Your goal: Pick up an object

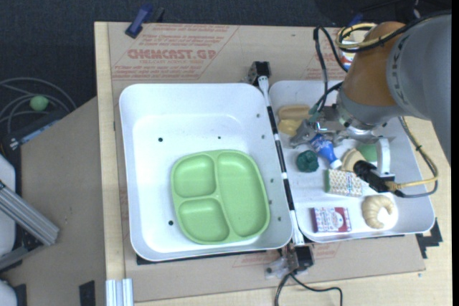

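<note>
Table [186, 57] with two white bins: your pincer [320, 134] hangs over the right bin [423, 208]; how wide it stands, you cannot tell. The dark green object [308, 161] lies just beside it, toward 7 o'clock.

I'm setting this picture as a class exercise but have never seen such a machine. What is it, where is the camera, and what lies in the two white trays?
It is a robot arm, grey with an orange band, reaching in from the right. One fixed camera looks down on the bench at a slant. The arm's claw hangs low over the right bin, among small items; whether it grips anything cannot be seen. The left bin holds a green plate with three compartments. The right bin holds a croissant, a red packet, a white box, a dark green lump and a tan piece.
</note>
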Robot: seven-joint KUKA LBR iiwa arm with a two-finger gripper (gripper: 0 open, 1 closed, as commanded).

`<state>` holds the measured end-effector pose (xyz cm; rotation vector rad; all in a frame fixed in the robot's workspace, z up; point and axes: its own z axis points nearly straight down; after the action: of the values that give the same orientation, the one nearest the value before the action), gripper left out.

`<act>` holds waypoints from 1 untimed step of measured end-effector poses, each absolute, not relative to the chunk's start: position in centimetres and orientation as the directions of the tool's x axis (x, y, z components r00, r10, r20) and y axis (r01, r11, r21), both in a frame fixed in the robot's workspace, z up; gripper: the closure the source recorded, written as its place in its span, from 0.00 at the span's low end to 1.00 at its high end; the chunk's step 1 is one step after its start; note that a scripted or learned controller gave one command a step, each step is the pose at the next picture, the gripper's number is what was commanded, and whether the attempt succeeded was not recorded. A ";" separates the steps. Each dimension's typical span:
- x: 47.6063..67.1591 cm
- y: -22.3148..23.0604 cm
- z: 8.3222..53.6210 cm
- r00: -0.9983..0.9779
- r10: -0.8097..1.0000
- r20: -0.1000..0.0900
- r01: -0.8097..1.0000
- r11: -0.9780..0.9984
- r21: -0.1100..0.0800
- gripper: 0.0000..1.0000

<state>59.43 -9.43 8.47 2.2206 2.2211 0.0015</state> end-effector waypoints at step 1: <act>63.0 -9.8 8.1 -0.005 1.000 0.010 0.999 0.006 -0.051 0.00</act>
<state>63.04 -9.81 8.10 2.2453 2.2579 -0.0454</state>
